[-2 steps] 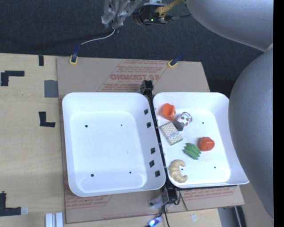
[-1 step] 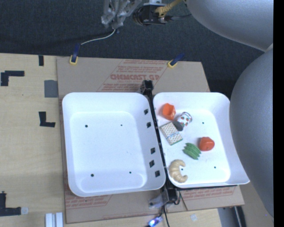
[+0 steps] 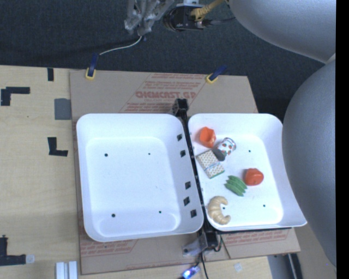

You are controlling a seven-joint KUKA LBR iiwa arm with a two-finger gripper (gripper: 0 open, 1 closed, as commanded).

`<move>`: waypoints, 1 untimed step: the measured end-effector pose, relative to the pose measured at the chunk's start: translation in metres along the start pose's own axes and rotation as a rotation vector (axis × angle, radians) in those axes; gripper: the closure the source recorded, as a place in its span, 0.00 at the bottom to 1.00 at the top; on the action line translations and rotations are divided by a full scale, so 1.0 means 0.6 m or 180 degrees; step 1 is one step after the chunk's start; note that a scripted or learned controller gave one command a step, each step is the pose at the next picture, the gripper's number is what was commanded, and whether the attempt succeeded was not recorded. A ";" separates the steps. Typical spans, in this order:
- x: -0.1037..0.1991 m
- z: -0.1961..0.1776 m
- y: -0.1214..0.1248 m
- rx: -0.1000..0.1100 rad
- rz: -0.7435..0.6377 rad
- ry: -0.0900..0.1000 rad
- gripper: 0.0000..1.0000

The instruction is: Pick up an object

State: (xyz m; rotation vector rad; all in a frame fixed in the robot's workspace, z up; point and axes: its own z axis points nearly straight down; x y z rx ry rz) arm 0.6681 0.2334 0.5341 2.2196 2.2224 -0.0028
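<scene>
Choosing one well-separated item suits this pick: the red tomato-like piece (image 3: pixel 253 176) in the right bin (image 3: pixel 272 128) lies apart from the clustered orange piece (image 3: pixel 206 135), patterned block (image 3: pixel 210 164) and green pod (image 3: pixel 236 185), with the croissant (image 3: pixel 218 210) near the front wall. Pincer (image 3: pixel 143 16): far beyond both bins, upper left of them, well apart from all items; whether released or clenched cannot be told.

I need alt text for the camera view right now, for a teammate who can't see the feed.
Two shallow white bins sit side by side on a cardboard sheet; the right bin holds an orange piece, a red tomato-like piece, a green pod, a croissant, a patterned block and a small round object. The grey arm looms along the right.
</scene>
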 end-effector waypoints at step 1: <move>0.000 0.000 0.000 0.0000 0.0000 0.0000 1.00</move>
